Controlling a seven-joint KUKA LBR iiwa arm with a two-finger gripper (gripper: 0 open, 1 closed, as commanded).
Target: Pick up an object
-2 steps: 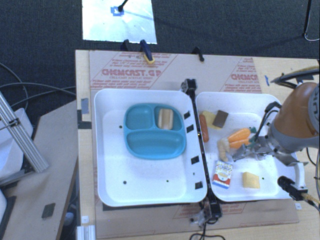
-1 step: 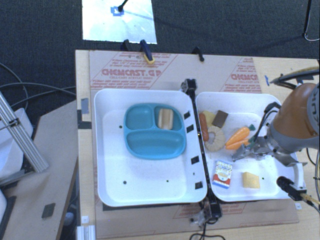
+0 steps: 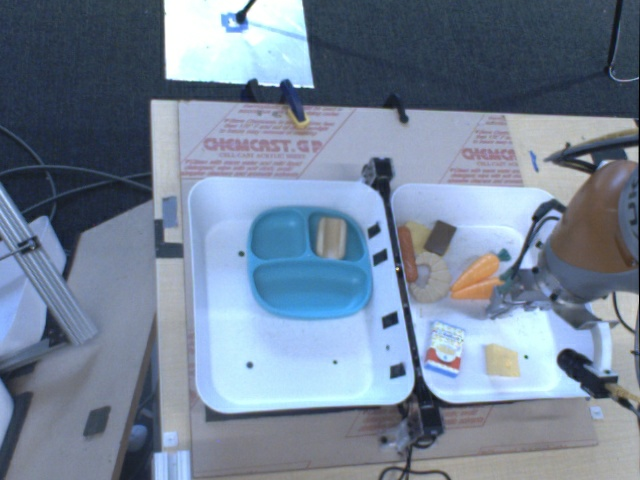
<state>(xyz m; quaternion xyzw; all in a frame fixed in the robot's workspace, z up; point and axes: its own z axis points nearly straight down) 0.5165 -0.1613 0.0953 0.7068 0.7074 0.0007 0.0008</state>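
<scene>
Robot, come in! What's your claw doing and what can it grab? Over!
Gripper low in right bin, beside carrot. Nothing seen held. Small carton and yellow cracker lie close by.

Running off the picture's right edge: the arm (image 3: 600, 233), wrist (image 3: 545, 288) blocking the jaws, too small to tell. Hiding behind the wrist: the carrot's (image 3: 475, 276) tip, near the right bin's (image 3: 540, 393) far edge.

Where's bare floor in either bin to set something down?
Left bin: bare floor in front of the blue tray. Right bin: bare strip along its far wall. Crowded around the carrot, round slice and gripper.
</scene>
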